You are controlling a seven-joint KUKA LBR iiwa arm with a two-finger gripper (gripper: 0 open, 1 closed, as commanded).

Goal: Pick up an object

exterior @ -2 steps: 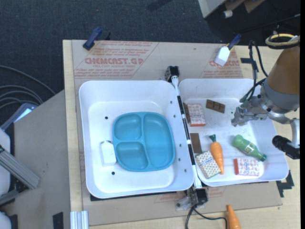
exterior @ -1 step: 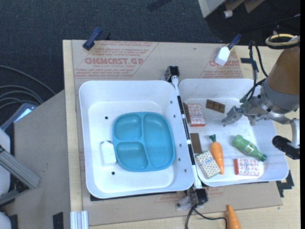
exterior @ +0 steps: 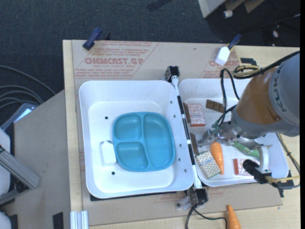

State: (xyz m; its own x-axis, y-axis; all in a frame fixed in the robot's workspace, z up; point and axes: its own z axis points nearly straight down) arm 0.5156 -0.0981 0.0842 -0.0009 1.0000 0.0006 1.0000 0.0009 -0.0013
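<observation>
You see the arm (exterior: 264,99) reaching into the right bin (exterior: 281,163), its end effector (exterior: 217,136) just above an orange carrot (exterior: 217,157) w/ fingers hidden, so can't tell if spread; left bin (exterior: 90,128) holds a blue divided plate (exterior: 143,141).

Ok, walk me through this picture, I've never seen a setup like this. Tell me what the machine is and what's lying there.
One camera looks down at a slant on a bench with two shallow white bins. The grey robot arm with an orange band reaches in from the right over the right bin. Its tool is low among the items there: an orange plastic carrot, a small red-and-white packet and a pale patterned packet. The left bin holds a blue three-compartment plastic tray and a small white block. I cannot tell whether anything is held.
</observation>
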